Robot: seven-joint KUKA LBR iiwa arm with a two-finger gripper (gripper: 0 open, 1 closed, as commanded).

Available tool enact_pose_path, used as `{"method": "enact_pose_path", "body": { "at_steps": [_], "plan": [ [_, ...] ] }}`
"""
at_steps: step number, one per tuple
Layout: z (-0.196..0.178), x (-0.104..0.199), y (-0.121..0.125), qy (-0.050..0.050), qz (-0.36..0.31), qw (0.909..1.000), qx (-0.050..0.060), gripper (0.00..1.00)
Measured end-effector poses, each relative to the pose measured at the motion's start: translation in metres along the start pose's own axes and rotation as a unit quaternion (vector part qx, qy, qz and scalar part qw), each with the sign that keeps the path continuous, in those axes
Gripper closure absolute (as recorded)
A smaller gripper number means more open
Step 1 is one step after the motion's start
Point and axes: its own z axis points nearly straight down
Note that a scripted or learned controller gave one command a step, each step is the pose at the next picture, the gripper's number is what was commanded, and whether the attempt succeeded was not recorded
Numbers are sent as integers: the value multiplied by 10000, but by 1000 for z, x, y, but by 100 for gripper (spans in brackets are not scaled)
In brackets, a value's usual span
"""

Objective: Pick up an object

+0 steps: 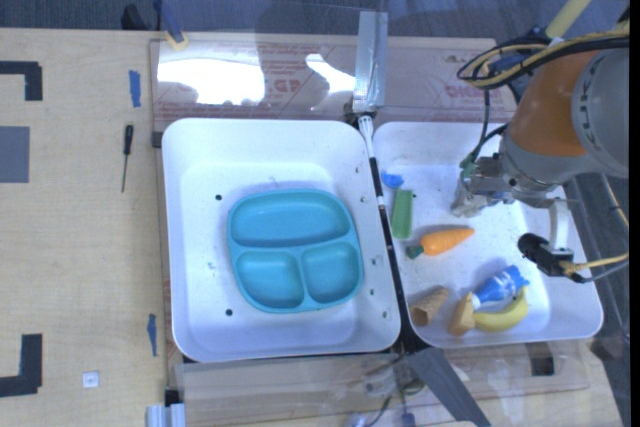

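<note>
In the right bin (430, 140) lie an orange carrot (445, 240), a green stick-shaped piece (402, 213), a small blue piece (391, 181), a tan bread-like piece (430, 304), a yellow banana (497, 317) and a blue wrapper-like item (498, 287). My gripper (470, 200) hangs over the right bin's middle, just above and right of the carrot. Nothing shows between its fingers.
The left bin (190, 165) holds a light blue divided plate (295, 250). A metal divider post (370, 65) stands at the back between the bins. Cables (500, 55) loop above the arm, and a black cable end (545, 255) hangs over the right bin.
</note>
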Motion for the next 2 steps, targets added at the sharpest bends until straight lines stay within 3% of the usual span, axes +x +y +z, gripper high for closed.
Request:
{"method": "enact_pose_path", "body": {
  "at_steps": [1,2],
  "plan": [
    [1,0,0,1,-2,10000,9,0],
    [9,25,-74,9,-736,9973,17,0]
  ]
}}
